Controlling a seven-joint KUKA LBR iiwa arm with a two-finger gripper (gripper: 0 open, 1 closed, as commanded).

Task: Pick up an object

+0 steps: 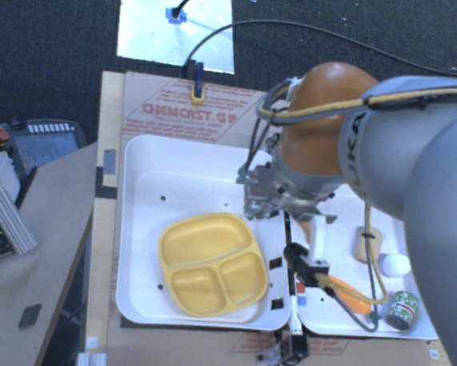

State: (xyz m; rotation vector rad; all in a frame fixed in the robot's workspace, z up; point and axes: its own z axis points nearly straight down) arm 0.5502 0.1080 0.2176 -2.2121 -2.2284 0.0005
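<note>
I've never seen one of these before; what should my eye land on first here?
The big grey arm with its orange band sweeps in from the right, over the two bins. Below it, a yellow divided tray lies in the left bin. A small can rests in the right bin.

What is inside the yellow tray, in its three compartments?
All three compartments of the yellow tray look bare. It lies in the left bin. The gripper hangs above its far right corner, covering a little of the bin there.

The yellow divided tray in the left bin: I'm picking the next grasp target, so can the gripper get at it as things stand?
Probably yes. The yellow tray lies uncovered, its top unobstructed, and the gripper hangs just above its upper right corner.
</note>
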